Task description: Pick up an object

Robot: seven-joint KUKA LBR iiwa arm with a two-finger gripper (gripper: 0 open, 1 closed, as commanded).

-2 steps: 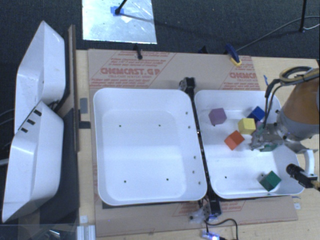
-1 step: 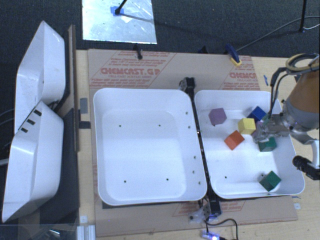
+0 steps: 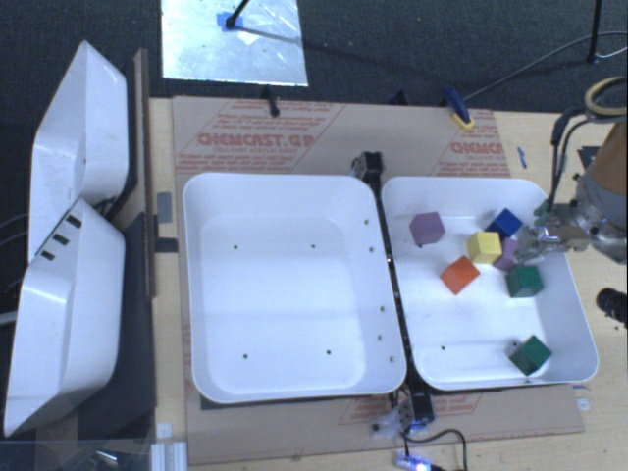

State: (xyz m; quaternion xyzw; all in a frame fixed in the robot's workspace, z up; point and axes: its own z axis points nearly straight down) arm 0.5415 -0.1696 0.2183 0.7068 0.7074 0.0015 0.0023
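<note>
The grey arm's end effector reached in from the right over the right-hand shallow white bin, beside a small light-purple block; whether it was spread or pinching could not be told. Clustered close by lay a yellow cube, a blue cube and a dark green cube. An orange cube and a mauve cube sat further left, another green cube near the front corner. The left white bin stood alongside on the tabletop.
</note>
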